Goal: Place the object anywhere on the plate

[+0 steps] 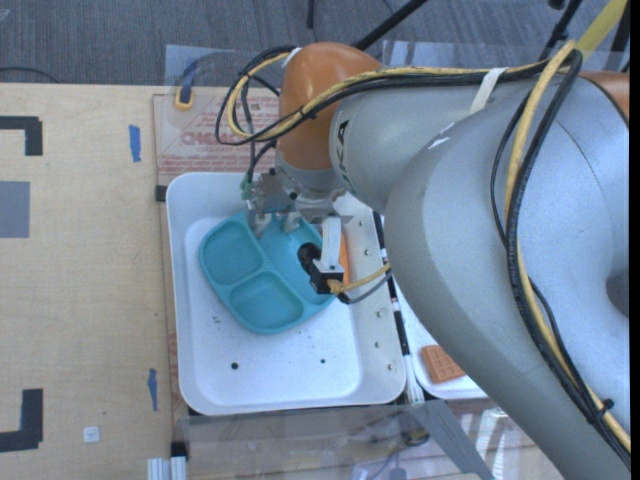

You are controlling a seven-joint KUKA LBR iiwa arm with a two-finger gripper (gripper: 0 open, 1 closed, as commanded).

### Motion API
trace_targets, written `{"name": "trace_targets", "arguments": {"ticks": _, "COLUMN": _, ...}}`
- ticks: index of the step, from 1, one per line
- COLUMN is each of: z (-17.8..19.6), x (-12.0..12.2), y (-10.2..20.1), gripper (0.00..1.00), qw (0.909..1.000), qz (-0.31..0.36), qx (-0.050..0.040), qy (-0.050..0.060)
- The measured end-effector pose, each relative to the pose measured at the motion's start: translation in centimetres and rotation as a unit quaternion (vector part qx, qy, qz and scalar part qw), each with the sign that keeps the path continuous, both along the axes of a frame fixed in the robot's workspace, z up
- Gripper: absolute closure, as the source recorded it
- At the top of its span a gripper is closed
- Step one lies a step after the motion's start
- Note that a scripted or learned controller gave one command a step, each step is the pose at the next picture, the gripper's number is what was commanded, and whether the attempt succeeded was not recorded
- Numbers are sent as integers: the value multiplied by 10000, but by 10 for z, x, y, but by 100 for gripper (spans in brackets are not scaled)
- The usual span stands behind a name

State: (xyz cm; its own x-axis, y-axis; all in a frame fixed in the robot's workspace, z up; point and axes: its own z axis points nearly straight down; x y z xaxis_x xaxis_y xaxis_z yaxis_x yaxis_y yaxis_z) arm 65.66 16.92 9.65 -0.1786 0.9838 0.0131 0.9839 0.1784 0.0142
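Progress unclear: claw [268, 211] sits low over the upper rim of the teal plate [250, 276] in the left bin [270, 378], but can't tell if it's open or shut, nor whether it has the obj. Can't pick out the obj w/ certainty; an orange waffle-textured piece [440, 364] lies in the right bin, so placement looks not done. Plate is smooth moulded plastic w/ divided compartments, bins shallow glossy white, worktop [80, 268] pale wood.

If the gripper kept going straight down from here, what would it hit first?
Most likely the teal plate: the gripper points down over its upper edge in the left bin. Depth is unclear, so it may already be touching.
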Motion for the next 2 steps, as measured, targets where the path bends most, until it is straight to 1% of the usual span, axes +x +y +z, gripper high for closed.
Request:
{"name": "trace_targets", "arguments": {"ticks": 1, "z": 10, "x": 1, "y": 0, "gripper": 100, "qw": 10000, "qz": 15, "qx": -20, "qy": -31}}
{"name": "trace_targets", "arguments": {"ticks": 2, "z": 130, "x": -5, "y": 35, "gripper": 100, "qw": 9956, "qz": -931, "qx": -78, "qy": 62}}
